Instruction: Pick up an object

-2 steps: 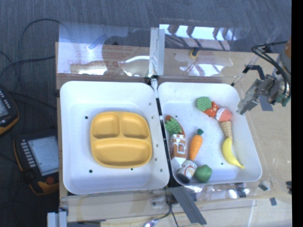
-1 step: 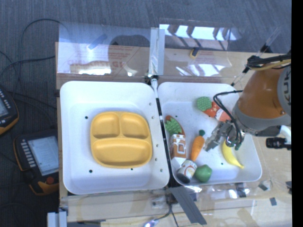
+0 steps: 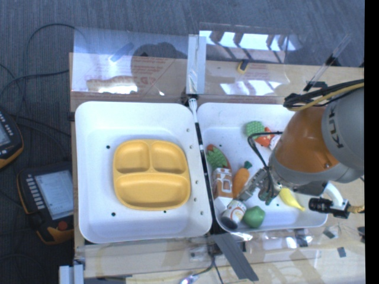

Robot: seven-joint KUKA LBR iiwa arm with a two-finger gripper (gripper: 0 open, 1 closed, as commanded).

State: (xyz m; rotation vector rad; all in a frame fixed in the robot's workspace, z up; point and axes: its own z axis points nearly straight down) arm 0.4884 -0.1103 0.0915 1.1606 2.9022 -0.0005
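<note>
Objects for picking lay all in the right bin (image 3: 237, 118); none was yet lifted, by the look of things.

Left bin (image 3: 95, 158): one yellow divided plate (image 3: 152, 173), three compartments, resting flat near the bin's centre. Nothing sat in the compartments. Probably parked there as a set-down place, well apart from the clutter.

Right bin, contents listed left to right:
- green knobbly toy (image 3: 216, 157), at 9 o'clock of the bin, close to the dividing wall;
- small printed carton (image 3: 222, 182), just below it, touching or nearly so;
- orange carrot (image 3: 240, 181), tilted, just beside the carton;
- small can (image 3: 233, 212), on its side at 7 o'clock;
- green round fruit (image 3: 254, 216), just beside the can, at 6 o'clock;
- green leafy item (image 3: 254, 128), at 12 o'clock, with a red-and-white piece (image 3: 267, 138) beside it, partly hidden by the arm;
- yellow banana (image 3: 290, 199), at 5 o'clock, under the wrist.

Items were bunched toward the lower-left of the bin, likely tumbled there loosely, not arranged.

Pincer (image 3: 264, 189): lowered into the right bin between carrot and banana, above the green fruit. Width of its opening: cannot tell, the orange-banded wrist covering much of it. Nothing was seen between it. Judged stage: descent toward a grasp, target most likely the carrot or the green fruit.

Worktop (image 3: 331, 250): pale wood, carrying both bins.
</note>
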